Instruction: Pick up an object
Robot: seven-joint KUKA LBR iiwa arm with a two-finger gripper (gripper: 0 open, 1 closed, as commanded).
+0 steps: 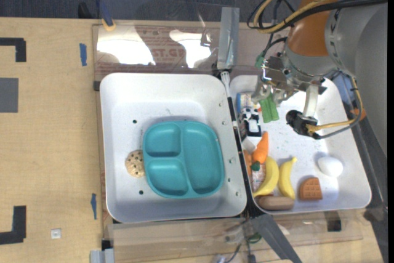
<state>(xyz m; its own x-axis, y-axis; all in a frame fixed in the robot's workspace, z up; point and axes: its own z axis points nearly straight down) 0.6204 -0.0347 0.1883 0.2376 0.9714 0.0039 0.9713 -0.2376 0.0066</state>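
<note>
My gripper [271, 97] hangs over the back left part of the right bin [345, 151], below the orange-banded wrist. A small green block [269, 111] sits between its fingers and juts down from them, so the gripper is shut on it. Below it in the same bin lie a carrot [261, 148], two yellow bananas [286, 177], a brown sausage [277, 202], an orange waffle-like piece [310, 188] and a white egg [329, 165]. A black-and-white item [251, 124] and a blue item [245, 100] lie by the bin's left wall.
The left bin [123, 101] holds a teal divided tray [183, 157] and a cookie [134, 163] at the tray's left. A black cable connector [300, 122] dangles right of the gripper. A dividing wall [236, 132] separates the bins.
</note>
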